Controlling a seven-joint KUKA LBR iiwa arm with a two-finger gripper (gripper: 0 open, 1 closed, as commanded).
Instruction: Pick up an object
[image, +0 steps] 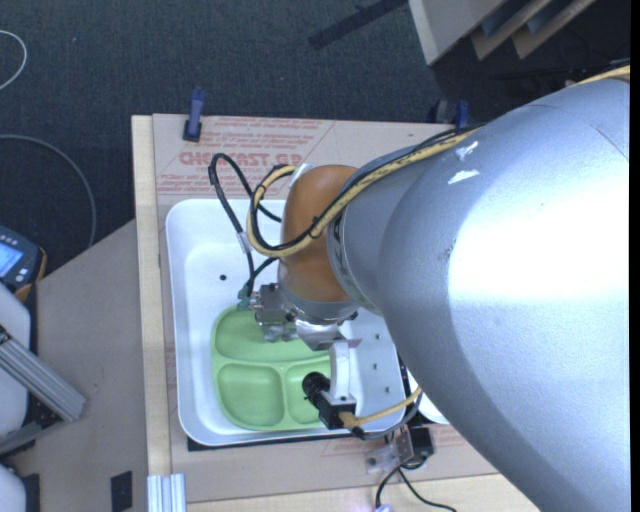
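A pale green divided tray (250, 385) lies in the near half of the left white bin (195, 290). The arm reaches in from the right, and its orange band (315, 235) sits over the bin's middle. My gripper (272, 318) hangs below the wrist, right over the tray's far edge. The wrist and its metal body hide the fingertips from the camera. I see nothing between the fingers.
The grey arm covers the right bin almost wholly. Black and yellow cables loop from the wrist over the left bin's far part. A black part and a white bracket hang by the tray's right compartment. The cardboard bench top surrounds the bins.
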